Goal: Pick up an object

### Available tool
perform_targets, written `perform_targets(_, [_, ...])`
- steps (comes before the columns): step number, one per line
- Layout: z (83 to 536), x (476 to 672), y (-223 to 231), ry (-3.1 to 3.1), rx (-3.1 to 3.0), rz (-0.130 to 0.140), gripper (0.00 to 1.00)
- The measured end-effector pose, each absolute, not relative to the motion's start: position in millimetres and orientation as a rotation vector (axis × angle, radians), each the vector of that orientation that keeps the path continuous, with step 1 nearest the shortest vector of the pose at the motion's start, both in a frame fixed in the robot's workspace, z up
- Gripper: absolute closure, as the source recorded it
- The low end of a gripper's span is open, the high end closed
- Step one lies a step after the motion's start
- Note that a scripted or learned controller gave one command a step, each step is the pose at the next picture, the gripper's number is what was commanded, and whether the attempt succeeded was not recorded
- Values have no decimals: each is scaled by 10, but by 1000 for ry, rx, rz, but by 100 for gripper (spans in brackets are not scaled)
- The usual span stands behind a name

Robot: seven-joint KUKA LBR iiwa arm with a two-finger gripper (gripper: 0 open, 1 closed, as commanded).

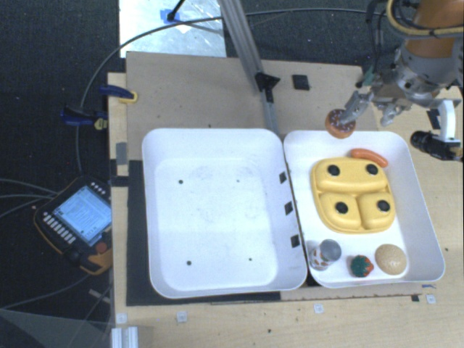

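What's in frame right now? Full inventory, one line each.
bins: 2, white, side by side on the bench
tray: 1, yellow, three compartments, in right bin
sausage: 1, orange-red, right bin, at the tray's far edge
can: 1, silver, right bin near corner
strawberry: 1, red and green, right bin, between can and ball
ball: 1, tan, right bin near edge
donut: 1, brown, at the gripper tip, above the right bin's far rim
clamps: 2, blue and yellow, bench's left edge
pendant: 1, black and orange, lit screen, left of bench
arm: 1, grey with orange band, from right
gripper: 1, grey, at the donut
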State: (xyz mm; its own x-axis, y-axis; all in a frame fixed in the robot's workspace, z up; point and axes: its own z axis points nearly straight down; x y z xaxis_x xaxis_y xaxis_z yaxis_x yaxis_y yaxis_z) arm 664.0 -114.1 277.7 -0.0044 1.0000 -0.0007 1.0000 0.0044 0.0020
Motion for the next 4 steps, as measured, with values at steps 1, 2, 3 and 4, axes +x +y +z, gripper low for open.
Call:
perform_targets(1, [2356,6615,-1173,2223,2220,-2,0])
perform_targets(2, [1763,6585,-1101,2226,2219,-3,0])
perform_targets(3, [1345,6604,-1107,2224,2220,-2,0])
perform_targets(4, [1488,6624,-1108,2220,2214,5,100])
